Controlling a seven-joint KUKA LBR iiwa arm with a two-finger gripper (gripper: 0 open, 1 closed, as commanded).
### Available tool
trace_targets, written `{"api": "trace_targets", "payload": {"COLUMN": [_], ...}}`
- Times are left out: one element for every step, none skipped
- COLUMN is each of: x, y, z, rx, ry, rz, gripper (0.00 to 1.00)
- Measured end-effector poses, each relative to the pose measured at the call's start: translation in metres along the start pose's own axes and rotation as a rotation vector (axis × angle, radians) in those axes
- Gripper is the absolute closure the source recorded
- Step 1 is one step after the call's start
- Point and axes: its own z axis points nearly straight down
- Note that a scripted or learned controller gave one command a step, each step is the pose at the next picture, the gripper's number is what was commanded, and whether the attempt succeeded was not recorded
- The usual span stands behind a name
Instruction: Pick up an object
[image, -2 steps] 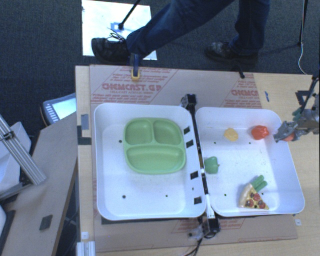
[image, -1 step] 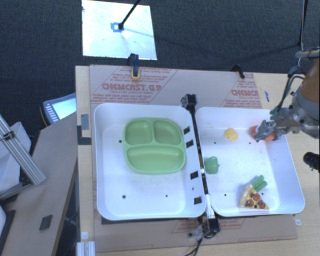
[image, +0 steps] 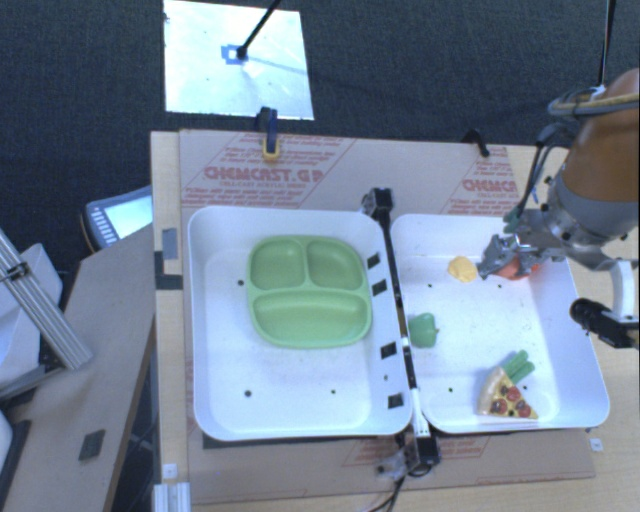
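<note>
Camera view: hovering low in the upper right of the frame, over the far part of the right bin (image: 560, 400), the gripper (image: 497, 258). Sitting just left of it, a small yellow piece (image: 461, 268); peeking out right behind it, something red-orange (image: 516, 269), half hidden. Cannot tell how the gripper is set, nor whether anything is caught in it. Lying lower in the same bin: a green pepper (image: 423, 329) by the left wall, a pizza slice (image: 506, 394) near the bottom right corner, a small green bit (image: 518, 365) just above the slice. Resting in the left bin (image: 215, 400), a green divided plate (image: 308, 291).

Probably closing in on the yellow or red piece. Worth centring straight over one piece rather than between the two, keeping clear of the bin's far wall, descending squarely, squeezing only once level with the piece, then lifting slowly to check the hold.
</note>
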Motion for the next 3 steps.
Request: {"api": "trace_targets", "payload": {"x": [0.052, 0.110, 0.161], "y": [0.005, 0.014, 0.012], "z": [-0.002, 0.012, 0.032], "rx": [0.001, 0.002, 0.003], "ry": [0.000, 0.001, 0.000], "rz": [-0.001, -0.001, 0.000], "gripper": [1.00, 1.00, 1.00]}}
